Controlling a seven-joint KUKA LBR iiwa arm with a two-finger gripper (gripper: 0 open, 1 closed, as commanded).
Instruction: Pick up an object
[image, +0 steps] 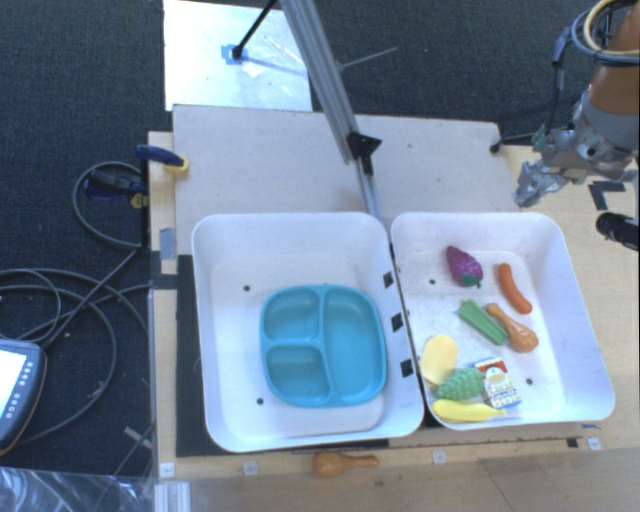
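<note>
The right bin (578, 330) holds several toy foods: a purple eggplant (463, 265), an orange sausage (515, 288), a green stick (482, 321), an orange drumstick (514, 329), a yellow chip (438, 359), a green bumpy piece (461, 384), a yellow banana (466, 410) and a small printed carton (496, 382). My gripper (530, 188) hangs above the bin's far right corner, beyond the rim, with nothing seen between its fingers.
The left bin (225, 250) carries a blue divided tray (323, 344). A slanted metal pole (335, 90) crosses the bench behind the bins. An orange toy (345, 462) lies on the bench in front of the bins. Cables lie on the floor at left.
</note>
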